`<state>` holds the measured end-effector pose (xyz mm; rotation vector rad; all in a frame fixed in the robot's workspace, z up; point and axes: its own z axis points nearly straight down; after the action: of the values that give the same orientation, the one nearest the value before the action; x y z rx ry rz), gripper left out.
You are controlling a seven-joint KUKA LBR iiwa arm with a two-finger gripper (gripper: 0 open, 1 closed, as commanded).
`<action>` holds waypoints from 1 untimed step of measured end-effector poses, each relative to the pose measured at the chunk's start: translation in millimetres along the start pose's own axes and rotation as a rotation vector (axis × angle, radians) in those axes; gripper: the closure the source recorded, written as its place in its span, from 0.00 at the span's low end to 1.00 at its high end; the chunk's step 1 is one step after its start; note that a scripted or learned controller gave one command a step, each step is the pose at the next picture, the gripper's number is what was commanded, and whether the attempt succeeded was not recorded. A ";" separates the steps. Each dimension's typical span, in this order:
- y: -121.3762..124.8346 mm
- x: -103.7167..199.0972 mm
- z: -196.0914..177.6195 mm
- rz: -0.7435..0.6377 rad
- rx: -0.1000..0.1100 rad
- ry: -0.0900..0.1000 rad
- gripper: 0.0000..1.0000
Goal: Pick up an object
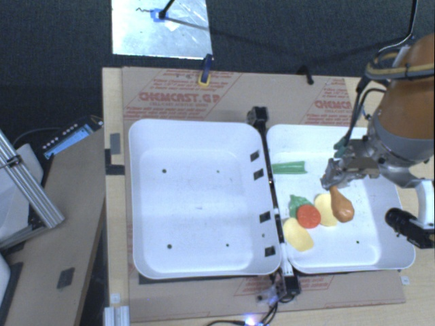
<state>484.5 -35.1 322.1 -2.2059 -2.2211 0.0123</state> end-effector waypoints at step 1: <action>34.1 56.2 109.7 -0.002 -0.006 -0.001 1.00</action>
<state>516.7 21.7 212.1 -2.2070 -2.2268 0.0064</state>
